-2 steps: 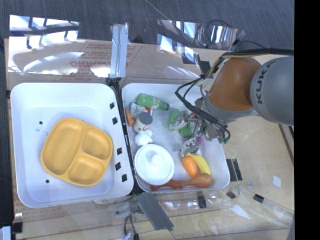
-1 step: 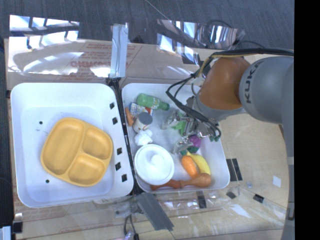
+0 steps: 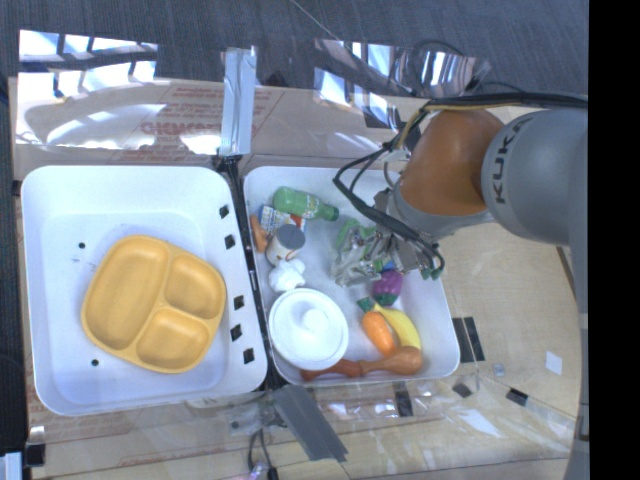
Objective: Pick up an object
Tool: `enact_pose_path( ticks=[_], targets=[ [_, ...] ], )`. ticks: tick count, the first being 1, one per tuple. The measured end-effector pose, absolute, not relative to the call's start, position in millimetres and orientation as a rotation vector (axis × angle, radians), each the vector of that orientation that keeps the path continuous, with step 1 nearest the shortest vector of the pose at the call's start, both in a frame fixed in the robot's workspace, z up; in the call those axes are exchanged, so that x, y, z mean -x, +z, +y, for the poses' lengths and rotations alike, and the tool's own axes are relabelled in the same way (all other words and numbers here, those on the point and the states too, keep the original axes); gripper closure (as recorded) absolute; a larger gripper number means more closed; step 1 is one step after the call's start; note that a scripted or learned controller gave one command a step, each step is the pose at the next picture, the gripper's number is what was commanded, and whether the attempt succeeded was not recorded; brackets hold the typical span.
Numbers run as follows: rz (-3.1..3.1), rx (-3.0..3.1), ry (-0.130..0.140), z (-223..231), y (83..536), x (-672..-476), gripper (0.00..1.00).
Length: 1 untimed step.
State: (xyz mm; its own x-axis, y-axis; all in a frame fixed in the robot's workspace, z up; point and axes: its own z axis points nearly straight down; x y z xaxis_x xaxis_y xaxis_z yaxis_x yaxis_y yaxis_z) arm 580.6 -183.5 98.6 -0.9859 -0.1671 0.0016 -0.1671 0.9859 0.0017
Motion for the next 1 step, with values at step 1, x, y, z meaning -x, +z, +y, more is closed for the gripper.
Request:
enact_pose_path(
  ticks=[1],
  targets=[
    [-2.958,-1.069,0.001,-208.1,154.5,-659.0,1.00]
  ],
)
